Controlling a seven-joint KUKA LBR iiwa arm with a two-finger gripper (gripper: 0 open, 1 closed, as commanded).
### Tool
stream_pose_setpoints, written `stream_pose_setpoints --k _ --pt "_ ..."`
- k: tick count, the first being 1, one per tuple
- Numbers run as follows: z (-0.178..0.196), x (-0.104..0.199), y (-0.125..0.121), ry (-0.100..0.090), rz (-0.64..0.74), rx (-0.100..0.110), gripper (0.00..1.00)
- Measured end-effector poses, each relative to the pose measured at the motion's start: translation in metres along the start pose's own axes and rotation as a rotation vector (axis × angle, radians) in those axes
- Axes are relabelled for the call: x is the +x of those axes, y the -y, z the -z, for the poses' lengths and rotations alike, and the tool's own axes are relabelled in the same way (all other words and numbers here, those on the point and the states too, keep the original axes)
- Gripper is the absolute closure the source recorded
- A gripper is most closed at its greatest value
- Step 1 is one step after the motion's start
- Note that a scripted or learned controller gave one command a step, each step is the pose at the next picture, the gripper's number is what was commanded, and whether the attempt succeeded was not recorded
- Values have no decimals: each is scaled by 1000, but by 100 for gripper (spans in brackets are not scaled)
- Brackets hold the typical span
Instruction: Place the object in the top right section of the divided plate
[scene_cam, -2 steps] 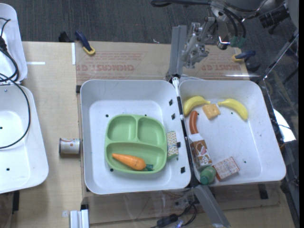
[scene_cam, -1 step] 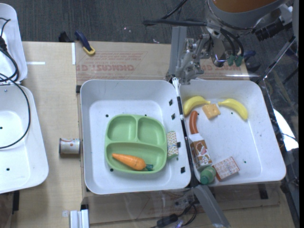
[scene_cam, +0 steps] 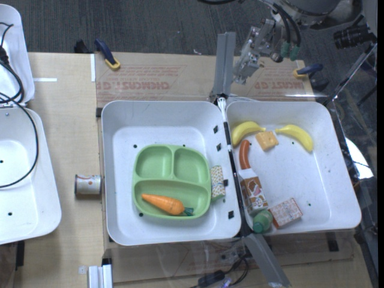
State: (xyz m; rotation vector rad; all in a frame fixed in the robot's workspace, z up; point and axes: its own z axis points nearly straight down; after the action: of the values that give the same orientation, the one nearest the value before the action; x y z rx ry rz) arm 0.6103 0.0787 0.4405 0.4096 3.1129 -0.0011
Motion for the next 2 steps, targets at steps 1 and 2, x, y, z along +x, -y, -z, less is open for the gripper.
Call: stream_pose_setpoints --k 1,2 --pt "0 -64 95 0 -101 1 100" --pt "0 -61 162 0 192 0 100"
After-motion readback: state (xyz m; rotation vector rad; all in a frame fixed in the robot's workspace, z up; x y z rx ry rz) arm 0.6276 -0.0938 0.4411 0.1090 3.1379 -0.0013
